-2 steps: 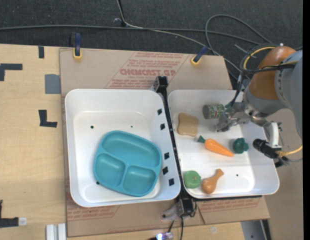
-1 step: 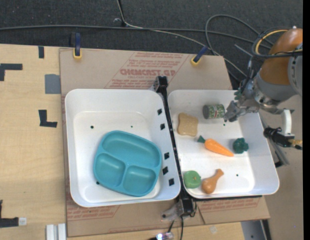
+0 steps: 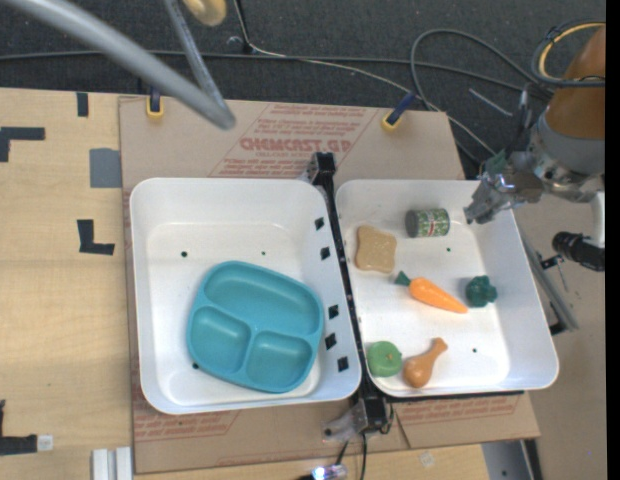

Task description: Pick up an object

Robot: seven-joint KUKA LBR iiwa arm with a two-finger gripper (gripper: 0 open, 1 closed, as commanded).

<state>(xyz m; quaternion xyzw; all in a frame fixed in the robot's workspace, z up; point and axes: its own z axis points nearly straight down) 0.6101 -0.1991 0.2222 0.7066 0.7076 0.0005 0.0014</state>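
White plastic walls frame the right bin [image 3: 530, 363], where the loose toy foods lie. A small green-labelled can [image 3: 428, 222] lies on its side near the far wall, closest of all the pieces to the gripper. Just left of it and a little nearer the camera is a tan slice of bread [image 3: 375, 249], flat on the floor close to the divider between the bins. An orange carrot [image 3: 436, 295] with a green top lies slantwise in the middle, and a dark green broccoli piece [image 3: 480, 290] sits just beside its tip on the right. Toward the near wall are a round green fruit [image 3: 384, 358] and, just right of it, a brown drumstick [image 3: 423, 362] pointing up and to the right.

The gripper [image 3: 483, 206] hangs over the right bin's far right corner, near the can but apart from it, with nothing visible between its fingers; how far apart they stand cannot be told from this angle. Behind it the grey arm [image 3: 565, 153] with its orange band [image 3: 580, 98] reaches in from the right.

The left bin [image 3: 150, 268] holds a teal divided tray [image 3: 255, 326], lying flat slightly toward the near side. Both bins rest on a cardboard sheet [image 3: 290, 138] on the wooden bench [image 3: 50, 298].
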